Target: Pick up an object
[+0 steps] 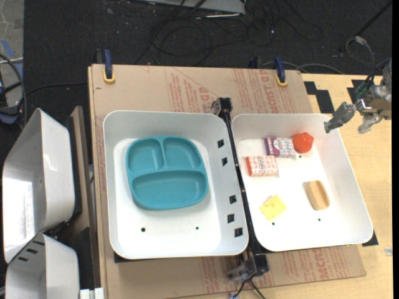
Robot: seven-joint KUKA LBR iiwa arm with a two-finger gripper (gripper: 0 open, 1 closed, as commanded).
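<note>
Small loose objects, among them a round red plastic ball (pixel 303 142), are left unheld in the right-hand shallow white bin (pixel 349 185), since the gripper (pixel 354 119) is hung beyond its rim, jaws spread apart.

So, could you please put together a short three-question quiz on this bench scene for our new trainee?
1. True or false: the teal divided plate lies in the left bin.
2. Which item in the right bin lies nearest the tool? A) yellow piece B) red-orange ball C) tan bread-like roll
3. Fill in: the purple packet touches the ____ on its right.

Key: 1 true; 2 B; 3 red-orange ball. The tool hangs open at the right bin's upper right corner, holding nothing.
</note>
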